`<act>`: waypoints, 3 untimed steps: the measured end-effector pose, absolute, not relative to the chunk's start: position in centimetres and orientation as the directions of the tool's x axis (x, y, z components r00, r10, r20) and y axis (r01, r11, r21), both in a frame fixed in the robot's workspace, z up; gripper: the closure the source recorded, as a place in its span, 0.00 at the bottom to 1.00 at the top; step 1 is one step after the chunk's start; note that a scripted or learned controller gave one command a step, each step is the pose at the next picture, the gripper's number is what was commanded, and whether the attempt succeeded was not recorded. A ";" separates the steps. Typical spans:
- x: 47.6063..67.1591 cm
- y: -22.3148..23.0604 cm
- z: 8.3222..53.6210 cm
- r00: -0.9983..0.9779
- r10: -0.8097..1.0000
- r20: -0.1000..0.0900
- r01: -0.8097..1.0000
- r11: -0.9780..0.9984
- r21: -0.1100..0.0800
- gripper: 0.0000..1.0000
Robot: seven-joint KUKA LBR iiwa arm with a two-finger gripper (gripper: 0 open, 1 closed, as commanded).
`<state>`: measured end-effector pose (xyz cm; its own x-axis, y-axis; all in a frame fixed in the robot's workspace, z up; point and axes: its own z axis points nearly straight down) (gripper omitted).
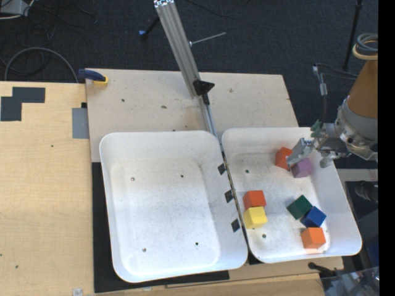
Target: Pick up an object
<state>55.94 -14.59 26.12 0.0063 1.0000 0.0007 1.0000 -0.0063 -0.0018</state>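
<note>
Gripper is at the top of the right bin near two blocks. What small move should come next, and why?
Probably a short descent onto the purple block: the gripper sits just above it, with the red-orange block close on its left. Nothing shows between the fingers, so no grasp yet.

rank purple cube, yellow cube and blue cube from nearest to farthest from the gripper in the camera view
Measured from the gripper:
1. purple cube, right beside the fingers, upper part of the right bin.
2. blue cube, lower right.
3. yellow cube, by the bin's left wall.

We see a robotics lab: loose cables [24, 57] on dark carpet, an aluminium camera mast [181, 45], plywood bench [247, 97].
</note>
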 end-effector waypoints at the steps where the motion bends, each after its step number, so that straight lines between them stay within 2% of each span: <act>1: 52.0 -14.6 21.9 0.003 1.000 0.002 1.000 -0.003 -0.009 0.00; 2: 58.9 -11.4 17.0 -0.004 1.000 0.002 1.000 0.004 -0.003 0.00; 3: 51.8 -6.7 19.1 -0.003 1.000 0.004 1.000 0.003 -0.008 0.00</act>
<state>51.78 -6.71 19.08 -0.0029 1.0000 0.0037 1.0000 0.0029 -0.0077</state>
